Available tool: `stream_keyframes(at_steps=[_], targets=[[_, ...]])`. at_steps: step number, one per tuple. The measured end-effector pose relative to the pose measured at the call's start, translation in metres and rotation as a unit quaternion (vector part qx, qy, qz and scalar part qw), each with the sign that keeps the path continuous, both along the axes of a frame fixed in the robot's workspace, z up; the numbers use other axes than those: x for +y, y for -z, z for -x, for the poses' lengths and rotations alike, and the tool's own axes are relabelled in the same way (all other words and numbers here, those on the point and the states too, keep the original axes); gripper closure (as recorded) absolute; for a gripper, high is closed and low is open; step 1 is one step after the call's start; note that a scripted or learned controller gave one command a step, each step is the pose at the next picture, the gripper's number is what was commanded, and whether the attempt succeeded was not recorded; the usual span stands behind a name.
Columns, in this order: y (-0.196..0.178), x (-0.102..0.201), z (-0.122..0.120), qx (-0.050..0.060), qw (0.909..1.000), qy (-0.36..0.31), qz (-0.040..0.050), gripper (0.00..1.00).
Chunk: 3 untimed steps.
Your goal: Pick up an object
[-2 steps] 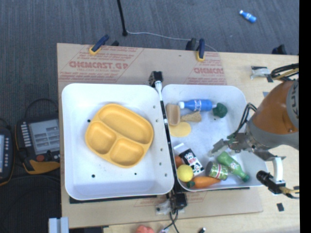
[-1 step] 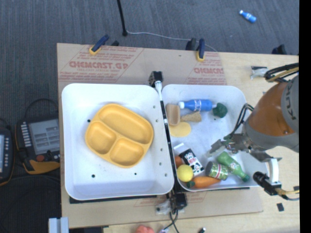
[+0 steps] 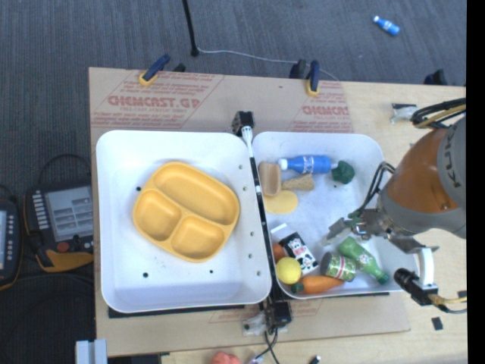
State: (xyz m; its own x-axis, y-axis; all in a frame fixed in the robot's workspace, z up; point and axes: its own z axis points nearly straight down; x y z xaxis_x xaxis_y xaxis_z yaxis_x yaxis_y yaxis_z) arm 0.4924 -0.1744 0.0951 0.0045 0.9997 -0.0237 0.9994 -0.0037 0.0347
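Observation:
The right bin holds several small items. A blue and white bottle lies at the back beside a dark green lump. A tan bread piece and a yellow disc sit near the left wall. Along the front lie a lemon, a carrot, a black and white carton, a can and a green bottle. My gripper hangs over the bin's right half, just behind the green bottle and the can. Nothing is visibly held.
The left bin holds a yellow divided plate. The arm's orange band covers the right bin's right edge. Clamps and a cable run along the bench's back edge. A control box sits on the floor at left.

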Motion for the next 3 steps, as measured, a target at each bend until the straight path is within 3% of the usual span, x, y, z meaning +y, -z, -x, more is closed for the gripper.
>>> stream_keyframes(at_steps=[1, 2, 3], targets=[[-0.001, -0.042, -0.004, 0.004, 0.9998, -0.009, -0.0158, 0.0], [0.0, -0.026, -0.001, -0.001, 1.0, -0.002, -0.001, 0.0], [-0.012, -0.025, -0.002, 0.0, 1.0, -0.002, -0.0029, 1.0]])
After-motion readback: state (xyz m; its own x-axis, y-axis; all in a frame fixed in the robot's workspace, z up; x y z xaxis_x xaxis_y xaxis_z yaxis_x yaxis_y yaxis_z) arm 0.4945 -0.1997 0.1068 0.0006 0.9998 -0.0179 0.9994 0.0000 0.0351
